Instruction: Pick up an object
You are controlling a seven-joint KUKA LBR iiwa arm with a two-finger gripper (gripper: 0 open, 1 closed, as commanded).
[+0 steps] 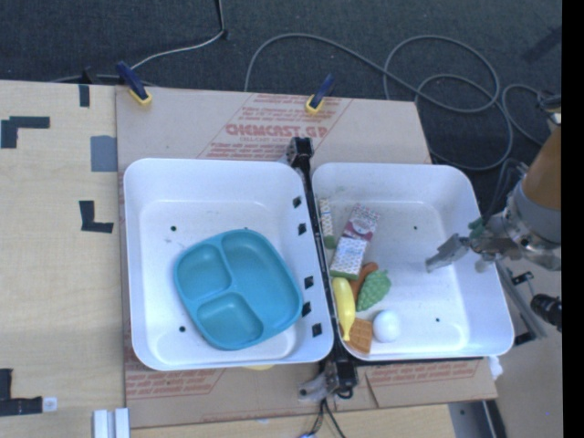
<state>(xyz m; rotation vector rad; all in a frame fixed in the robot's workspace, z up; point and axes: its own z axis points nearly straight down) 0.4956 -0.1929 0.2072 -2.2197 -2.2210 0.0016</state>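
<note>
The grey metal claw (447,252) hangs low over the right white plastic bin (461,190) holding nothing (how wide it is open, I cannot tell). The toys sit piled by the bin's left wall, well apart from it. The long yellow banana (344,306) points up and down the picture.

Glossy blue plastic tray (239,287); smooth white bins (210,176); matt cardboard sheet (265,126).

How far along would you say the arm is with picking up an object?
Nothing looks picked yet: the banana, white ball and snack packet all lie in the right bin. The gripper hangs over that bin's right side, apart from them. Reaching, grasping and lifting remain.
</note>
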